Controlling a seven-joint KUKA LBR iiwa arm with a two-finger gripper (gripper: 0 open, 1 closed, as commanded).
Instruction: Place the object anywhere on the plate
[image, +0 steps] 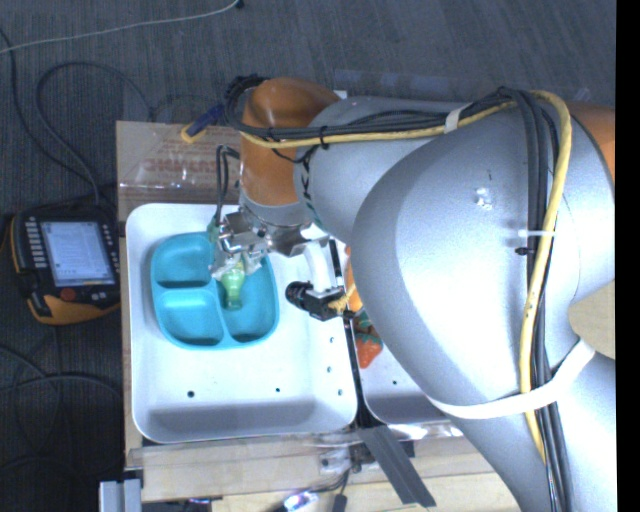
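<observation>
Looking down from the camera above the bench, the gripper (240, 255) hangs over the blue plate (180, 270), which lies in the left bin (200, 400). A pale green object (233, 288) sits right under the fingertips, over the plate's lower right compartment, just beside the ridge that divides that compartment from the others. Its long axis runs roughly up and down in this view, in line with the gripper above it. The fingers seem to be closed on its upper end, so I'd say the gripper is pinching the object, though its lower end may already touch the plate; I cannot tell whether it rests there or hangs. Since the object lies straight below the hand and inside the plate's rim, the coming move looks like a plain release and a lift straight up, with no sideways shift needed.
</observation>
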